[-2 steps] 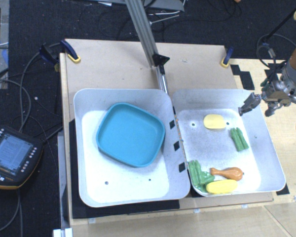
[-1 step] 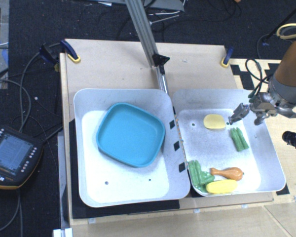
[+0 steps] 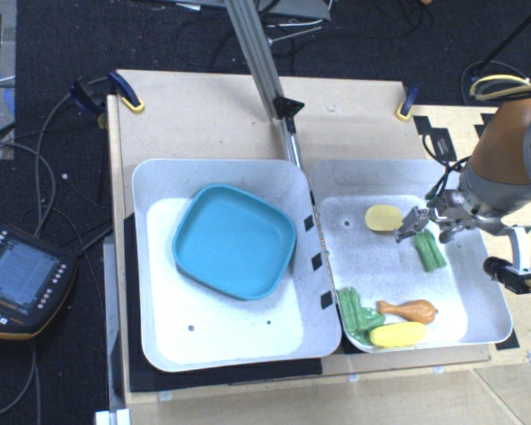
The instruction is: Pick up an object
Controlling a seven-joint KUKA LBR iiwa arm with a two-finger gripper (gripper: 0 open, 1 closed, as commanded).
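Yellow and green toy food crowded the near edge of the right bin [image 3: 478, 321]: a yellow piece [image 3: 396, 335], a brown drumstick [image 3: 409, 309] and a leafy green piece [image 3: 355, 312]. Farther in, the pincer [image 3: 427, 226] hung with its fingers spread and nothing between them, just above the upper end of a green pickle [image 3: 431, 251], a pale yellow disc [image 3: 382, 217] lying to its left. A good pick would likely mean straddling the pickle across its narrow width before closing; no readable writing showed anywhere.

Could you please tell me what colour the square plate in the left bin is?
The shallow square plastic plate is light blue, seen in the camera view.
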